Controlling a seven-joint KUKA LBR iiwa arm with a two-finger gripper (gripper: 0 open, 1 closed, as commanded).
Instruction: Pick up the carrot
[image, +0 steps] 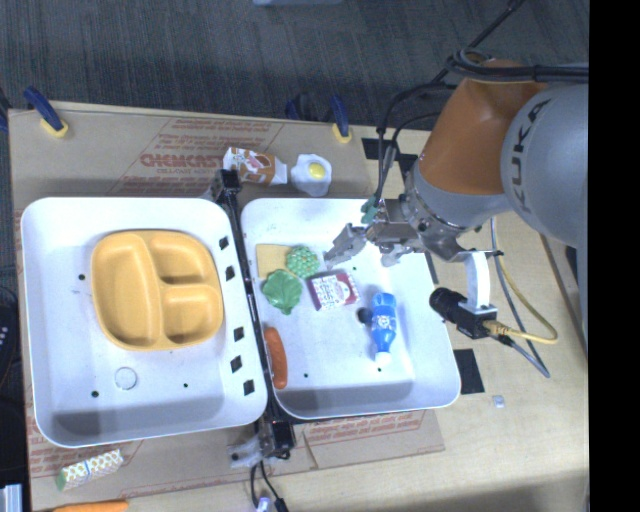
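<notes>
1. Two shallow white bins sit side by side on the tabletop (520, 420): the left bin (60, 400) and the right bin (430, 375).
2. The left bin holds one yellow divided tray (155, 285) with three compartments.
3. One carrot (277, 357), orange and slim, lies in the right bin against that bin's left wall, near its front corner and pointing front to back.
4. Five other things lie in the right bin: one yellow slice (268, 258) near the left wall behind the carrot, one green dotted ball-like piece (302, 261) touching the slice, one green leafy piece (283, 290) just in front of it, one small maroon packet (332, 291) to the right of the leafy piece, and one blue bottle (382, 322) further right of the packet.
5. One gripper (348, 243) hangs over the rear middle of the right bin, behind the maroon packet and well apart from the carrot. Whether its jaws are open or closed, I cannot tell; nothing shows between them.
6. Behind the right bin, on the cardboard, stand one small brown-and-white carton (250, 166) and one white item with a yellow centre (312, 173).
</notes>
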